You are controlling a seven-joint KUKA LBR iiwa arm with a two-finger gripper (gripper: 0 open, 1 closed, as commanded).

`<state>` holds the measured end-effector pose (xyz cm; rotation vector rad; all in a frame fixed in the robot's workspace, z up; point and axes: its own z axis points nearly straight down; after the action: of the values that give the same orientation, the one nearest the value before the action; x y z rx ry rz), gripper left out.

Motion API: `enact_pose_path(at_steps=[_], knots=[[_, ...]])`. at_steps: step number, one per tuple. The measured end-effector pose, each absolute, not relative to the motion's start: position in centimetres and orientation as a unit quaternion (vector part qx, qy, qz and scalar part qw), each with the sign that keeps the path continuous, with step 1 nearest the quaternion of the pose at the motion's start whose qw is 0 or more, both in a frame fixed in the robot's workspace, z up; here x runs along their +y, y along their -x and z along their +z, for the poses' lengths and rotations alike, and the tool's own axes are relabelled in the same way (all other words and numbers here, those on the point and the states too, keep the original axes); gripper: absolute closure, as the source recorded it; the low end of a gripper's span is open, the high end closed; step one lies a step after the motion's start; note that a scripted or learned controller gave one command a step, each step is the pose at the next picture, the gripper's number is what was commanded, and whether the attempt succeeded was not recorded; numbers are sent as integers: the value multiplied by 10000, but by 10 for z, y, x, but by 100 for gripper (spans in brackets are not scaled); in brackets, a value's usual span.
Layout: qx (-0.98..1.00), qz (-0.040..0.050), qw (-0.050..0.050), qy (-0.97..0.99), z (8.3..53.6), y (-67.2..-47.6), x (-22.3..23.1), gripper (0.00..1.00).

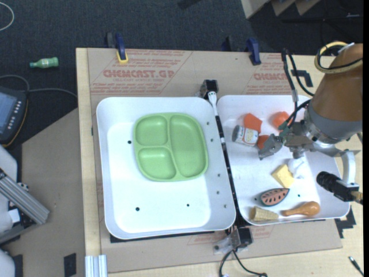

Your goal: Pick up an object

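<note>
Right bin [242, 105], pick pending.
Claw [275, 144] low among toys beside orange-capped bottle [247, 133]; finger spread cannot be told; nothing visibly held, so grasp and lift remain.

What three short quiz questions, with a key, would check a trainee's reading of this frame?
1. True or false: the green divided plate lies in the right bin.
2. Which item sits nearest the front rim of the right bin? A) the orange-capped container B) the brown drumstick-shaped toy C) the yellow block
3. How many compartments does the green plate have?

Key
1. False; it lies in the left bin.
2. B
3. Three.
</note>
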<state>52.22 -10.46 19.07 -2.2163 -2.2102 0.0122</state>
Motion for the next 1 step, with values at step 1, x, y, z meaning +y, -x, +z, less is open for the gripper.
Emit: enact_pose_path(at_steps=[1], knots=[[-7071, 1, 7, 7071, 197, -525, -105, 0]])
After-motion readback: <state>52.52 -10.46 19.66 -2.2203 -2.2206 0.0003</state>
